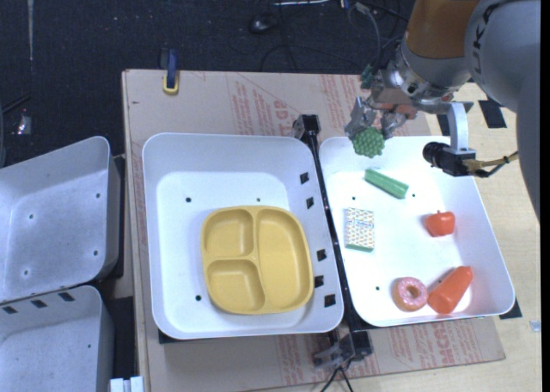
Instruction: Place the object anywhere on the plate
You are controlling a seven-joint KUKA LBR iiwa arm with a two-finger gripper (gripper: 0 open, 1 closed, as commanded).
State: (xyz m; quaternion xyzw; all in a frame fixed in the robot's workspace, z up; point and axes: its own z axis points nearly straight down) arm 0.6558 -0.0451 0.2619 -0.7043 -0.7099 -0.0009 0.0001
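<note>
Yellow plate [256, 259] lies nearest me, sectioned, in the left bin [163, 158]. Beyond it and to its right, my gripper [371, 130] is clamped on the green broccoli [369, 143] above the right bin's far edge. I'd lift clear of the divider, then lower gently over the plate.

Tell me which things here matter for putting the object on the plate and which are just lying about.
In the job: gripper, broccoli between its fingers, yellow plate.

Lying about: green stick, patterned card, red pepper, donut, carrot.
</note>
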